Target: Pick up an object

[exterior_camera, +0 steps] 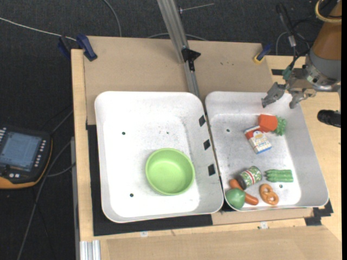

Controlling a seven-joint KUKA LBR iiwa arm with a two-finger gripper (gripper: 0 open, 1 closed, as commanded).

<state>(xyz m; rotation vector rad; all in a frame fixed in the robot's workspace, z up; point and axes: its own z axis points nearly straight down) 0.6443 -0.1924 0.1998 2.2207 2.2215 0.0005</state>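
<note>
My gripper [283, 97] hangs over the far right corner of the right bin [233, 110], open, with nothing between its two fingers. Just below it lies an orange-red block with a green leafy piece [269, 123], and beside that a small white carton [259, 140]. Nearer the front of the same bin are a striped can [250, 176], a green bean-like piece [278, 175], a pretzel [268, 194], a green pear-shaped fruit [235, 199] and a red-orange piece [251, 200]. A light green bowl [169, 170] sits in the left bin [119, 123].
A metal pole [176, 31] slants across the bench behind the bins. Blue clamps [85, 47] hold the board's back corners. A handheld pendant [21, 155] lies on the floor to the left. Cables run across the dark floor.
</note>
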